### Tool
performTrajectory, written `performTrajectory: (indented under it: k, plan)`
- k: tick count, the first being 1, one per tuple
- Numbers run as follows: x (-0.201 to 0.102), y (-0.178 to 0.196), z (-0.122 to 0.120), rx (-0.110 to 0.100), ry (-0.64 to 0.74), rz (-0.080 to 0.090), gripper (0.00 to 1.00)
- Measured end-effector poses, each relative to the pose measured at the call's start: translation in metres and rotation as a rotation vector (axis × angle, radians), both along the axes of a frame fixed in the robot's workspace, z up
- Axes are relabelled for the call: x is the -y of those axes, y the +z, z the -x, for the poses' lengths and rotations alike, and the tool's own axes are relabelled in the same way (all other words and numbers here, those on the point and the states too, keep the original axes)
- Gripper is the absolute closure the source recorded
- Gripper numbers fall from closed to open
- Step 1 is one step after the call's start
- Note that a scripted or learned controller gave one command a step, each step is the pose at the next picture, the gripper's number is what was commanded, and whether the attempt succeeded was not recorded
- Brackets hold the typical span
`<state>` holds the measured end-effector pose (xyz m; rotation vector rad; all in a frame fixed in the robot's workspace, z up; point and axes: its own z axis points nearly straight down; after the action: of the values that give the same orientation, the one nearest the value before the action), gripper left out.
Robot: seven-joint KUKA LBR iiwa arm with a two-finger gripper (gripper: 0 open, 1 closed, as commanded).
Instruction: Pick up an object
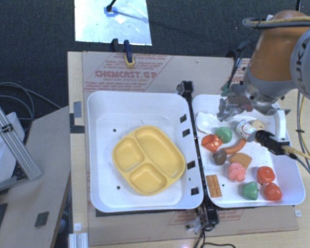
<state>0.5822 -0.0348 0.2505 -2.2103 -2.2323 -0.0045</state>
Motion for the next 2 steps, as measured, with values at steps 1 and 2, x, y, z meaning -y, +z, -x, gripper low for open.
performTrajectory:
  k: [1,2]
  plan:
    - [-0.050,-0.003,0.013,-0.002,-0.002,0.001,1.00]
    - [-0.081,0.016,0.038,-0.002,-0.002,0.000,1.00]
